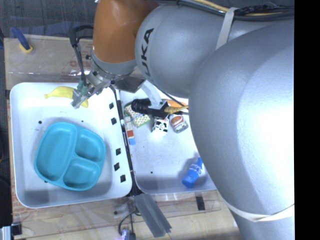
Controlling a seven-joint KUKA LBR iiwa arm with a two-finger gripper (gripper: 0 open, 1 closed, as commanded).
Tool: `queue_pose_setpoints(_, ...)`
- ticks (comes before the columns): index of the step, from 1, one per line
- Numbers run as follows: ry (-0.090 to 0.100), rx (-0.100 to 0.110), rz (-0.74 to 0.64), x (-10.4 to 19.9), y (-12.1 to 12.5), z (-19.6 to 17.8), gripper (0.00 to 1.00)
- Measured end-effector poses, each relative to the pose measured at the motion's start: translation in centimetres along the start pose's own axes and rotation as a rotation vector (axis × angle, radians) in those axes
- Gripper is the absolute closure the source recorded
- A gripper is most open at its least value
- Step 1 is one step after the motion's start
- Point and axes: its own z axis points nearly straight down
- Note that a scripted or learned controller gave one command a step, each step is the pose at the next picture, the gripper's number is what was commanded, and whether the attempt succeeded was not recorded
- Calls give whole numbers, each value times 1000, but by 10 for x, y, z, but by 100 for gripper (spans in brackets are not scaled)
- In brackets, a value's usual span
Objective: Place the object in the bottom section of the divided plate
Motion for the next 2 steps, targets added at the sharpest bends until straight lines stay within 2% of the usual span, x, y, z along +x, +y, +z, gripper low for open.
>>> queue_pose_setpoints(1,1,3,25,43,-26,-12,100)
queue_pose_setpoints(2,1,3,25,43,-26,-12,0)
